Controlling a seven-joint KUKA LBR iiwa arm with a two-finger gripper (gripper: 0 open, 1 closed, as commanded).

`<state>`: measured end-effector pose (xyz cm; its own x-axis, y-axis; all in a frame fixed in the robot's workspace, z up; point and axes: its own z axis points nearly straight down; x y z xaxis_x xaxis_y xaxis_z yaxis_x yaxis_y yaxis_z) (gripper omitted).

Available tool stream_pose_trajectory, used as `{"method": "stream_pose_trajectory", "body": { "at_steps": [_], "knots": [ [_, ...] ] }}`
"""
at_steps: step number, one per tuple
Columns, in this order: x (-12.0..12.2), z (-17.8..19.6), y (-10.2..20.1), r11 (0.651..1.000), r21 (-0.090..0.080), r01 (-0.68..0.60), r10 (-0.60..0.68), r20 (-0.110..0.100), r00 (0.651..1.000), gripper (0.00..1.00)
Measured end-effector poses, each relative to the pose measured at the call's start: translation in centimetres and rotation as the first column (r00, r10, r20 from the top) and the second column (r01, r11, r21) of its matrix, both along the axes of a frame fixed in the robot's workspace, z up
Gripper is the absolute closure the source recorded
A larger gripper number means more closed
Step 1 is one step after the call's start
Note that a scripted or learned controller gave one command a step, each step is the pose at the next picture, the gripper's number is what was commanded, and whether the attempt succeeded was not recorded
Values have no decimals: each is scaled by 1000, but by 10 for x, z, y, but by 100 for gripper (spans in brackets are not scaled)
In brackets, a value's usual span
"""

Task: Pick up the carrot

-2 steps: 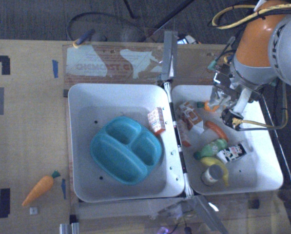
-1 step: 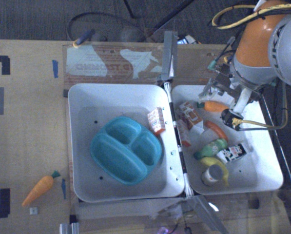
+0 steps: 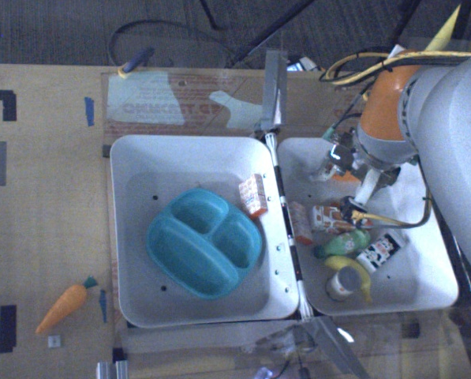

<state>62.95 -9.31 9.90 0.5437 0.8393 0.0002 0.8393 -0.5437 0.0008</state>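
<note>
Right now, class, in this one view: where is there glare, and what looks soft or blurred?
Camera view: glare washes out the right bin's far wall and the clear sheet above the left bin; the whole frame is slightly soft, the carrot still readable; the arm looms large and blurred at the right.

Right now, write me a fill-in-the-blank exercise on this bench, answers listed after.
1. The carrot lies on the bench, outside both bins, to the ____ of the left bin.
2. The blue divided plate sits in the ____ bin.
3. The gripper hovers over the ____ bin.

Answers: left; left; right
</note>
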Motion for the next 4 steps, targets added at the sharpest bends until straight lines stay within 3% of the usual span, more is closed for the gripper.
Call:
{"method": "stream_pose_trajectory", "body": {
  "at_steps": [1, 2, 3, 4],
  "knots": [
    [34, -11, -24, 941, 2, 337, -337, -24, 941, 0],
    [37, -1, -23, 943, 2, 332, -332, -5, 943, 100],
    [-65, -12, -29, 935, 3, 354, -354, 1, 935, 100],
    [-106, 76, -80, 791, 0, 611, -611, -1, 791, 100]
  ]
}}
